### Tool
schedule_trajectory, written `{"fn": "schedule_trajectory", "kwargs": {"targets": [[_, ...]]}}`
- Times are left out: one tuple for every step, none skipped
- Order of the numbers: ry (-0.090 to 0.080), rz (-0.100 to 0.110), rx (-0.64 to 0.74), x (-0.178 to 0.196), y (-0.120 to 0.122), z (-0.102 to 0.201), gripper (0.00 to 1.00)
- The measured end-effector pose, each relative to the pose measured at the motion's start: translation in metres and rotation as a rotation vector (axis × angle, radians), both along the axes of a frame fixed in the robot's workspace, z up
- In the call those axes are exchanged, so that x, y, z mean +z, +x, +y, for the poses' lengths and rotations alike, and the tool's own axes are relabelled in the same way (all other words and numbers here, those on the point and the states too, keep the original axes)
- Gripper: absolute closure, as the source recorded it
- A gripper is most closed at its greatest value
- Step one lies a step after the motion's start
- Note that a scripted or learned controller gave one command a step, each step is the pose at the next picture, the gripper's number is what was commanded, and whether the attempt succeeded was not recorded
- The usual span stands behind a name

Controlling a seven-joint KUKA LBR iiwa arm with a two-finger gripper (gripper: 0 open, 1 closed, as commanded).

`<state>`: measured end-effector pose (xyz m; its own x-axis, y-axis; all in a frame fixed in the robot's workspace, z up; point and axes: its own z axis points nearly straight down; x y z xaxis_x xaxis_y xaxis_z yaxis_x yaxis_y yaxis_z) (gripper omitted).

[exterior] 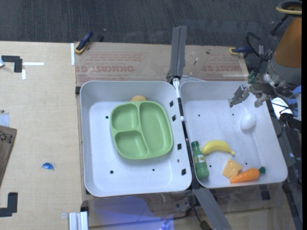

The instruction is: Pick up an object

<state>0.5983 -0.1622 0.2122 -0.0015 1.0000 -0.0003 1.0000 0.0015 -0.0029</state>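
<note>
White egg [248, 121] lies in the right bin [211, 109], just below the pincer [247, 95], whose fingers hang spread and empty, upper right.

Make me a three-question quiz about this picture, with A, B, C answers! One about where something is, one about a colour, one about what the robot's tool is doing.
1. Where is the green plate?
A. left bin
B. right bin
C. on the wooden bench

2. What colour is the egg?
A. blue
B. white
C. red

3. What is the tool doing?
A. squeezing the banana
B. lifting the carrot
C. hanging above the right bin, touching no food

Answers:
1 A, the plate lies flat in the left bin.
2 B, the egg is white like the right bin floor.
3 C, the banana and carrot lie far down the bin from it.
</note>
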Motion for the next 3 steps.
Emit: {"fn": "schedule_trajectory", "kwargs": {"targets": [[0.0,0.002,-0.149,-0.044,-0.014,0.027,0.0],[0.0,0.002,-0.362,-0.09,-0.031,0.04,0.0],[-0.001,0.0,-0.307,-0.006,-0.086,0.02,0.0]]}}
